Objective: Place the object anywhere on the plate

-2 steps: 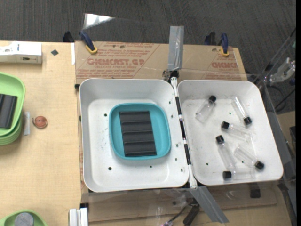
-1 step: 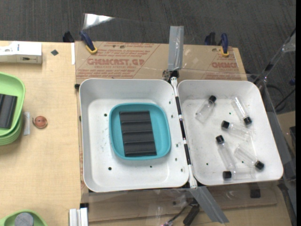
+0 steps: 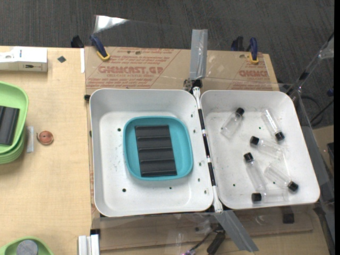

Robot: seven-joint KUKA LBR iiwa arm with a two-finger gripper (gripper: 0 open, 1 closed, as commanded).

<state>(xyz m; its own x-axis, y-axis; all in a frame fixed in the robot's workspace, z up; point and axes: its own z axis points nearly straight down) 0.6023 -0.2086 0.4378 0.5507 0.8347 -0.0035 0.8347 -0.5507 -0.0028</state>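
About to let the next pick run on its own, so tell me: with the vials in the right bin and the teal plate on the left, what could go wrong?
1. The vials are clear with small black caps and lie on a white bin floor, so the grasp point may be misjudged.
2. Several lie close together at different angles; the fingers could nudge a neighbour or catch two.
3. The teal plate holds a ribbed black insert; a round vial released there may roll along a groove or off it.

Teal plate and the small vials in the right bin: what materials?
Teal square plate: looks like moulded plastic, smooth, soft sheen on its rim. Small clear vials with black caps: transparent, bin shows through them; plastic or glass, cannot tell. Caps look like matte black plastic.
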